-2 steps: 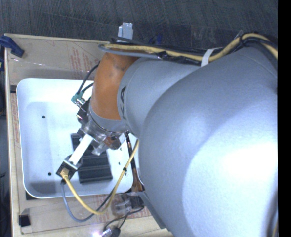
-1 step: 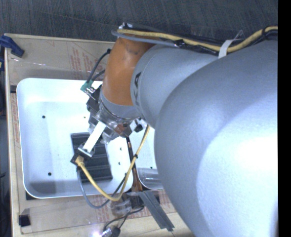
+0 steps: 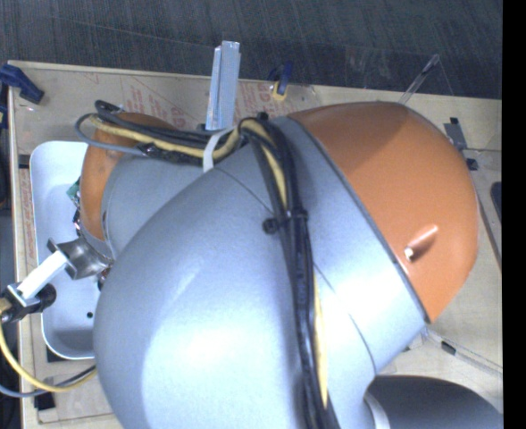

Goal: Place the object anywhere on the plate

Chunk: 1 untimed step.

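Looking down, I see my arm [image 3: 271, 275] blocking nearly all of the left bin [image 3: 44, 164]. I cannot tell the gripper's state, where the object lies, or how it would handle; I would grip gently.

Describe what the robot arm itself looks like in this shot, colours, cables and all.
The arm has smooth, rounded grey shells with a large domed orange section. A bundle of black and yellow cables runs along its top, cinched with a white tie and a black clip. More yellow and black cable loops hang off a white connector at the lower left, beside a small metal fitting.
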Motion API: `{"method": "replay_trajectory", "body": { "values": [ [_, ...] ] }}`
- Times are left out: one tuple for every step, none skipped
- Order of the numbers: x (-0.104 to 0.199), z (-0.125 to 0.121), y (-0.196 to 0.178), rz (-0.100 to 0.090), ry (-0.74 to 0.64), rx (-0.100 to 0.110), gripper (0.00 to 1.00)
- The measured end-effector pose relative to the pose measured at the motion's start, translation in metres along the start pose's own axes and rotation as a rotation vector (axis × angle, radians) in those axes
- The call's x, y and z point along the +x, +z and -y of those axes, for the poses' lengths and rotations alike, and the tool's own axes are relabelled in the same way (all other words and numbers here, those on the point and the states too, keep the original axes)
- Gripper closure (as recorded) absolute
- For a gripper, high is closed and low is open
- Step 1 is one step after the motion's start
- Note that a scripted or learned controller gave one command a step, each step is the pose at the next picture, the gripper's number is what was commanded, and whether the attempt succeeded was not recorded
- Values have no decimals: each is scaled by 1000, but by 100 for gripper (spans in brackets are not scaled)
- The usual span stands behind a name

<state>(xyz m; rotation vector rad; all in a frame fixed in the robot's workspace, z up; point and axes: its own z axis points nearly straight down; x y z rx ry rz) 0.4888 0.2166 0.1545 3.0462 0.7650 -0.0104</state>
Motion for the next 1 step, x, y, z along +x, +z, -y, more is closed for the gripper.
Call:
{"method": "replay_trajectory", "body": {
  "values": [
    [70, -40, -149, -7, 33, -1, 100]
  ]
}}
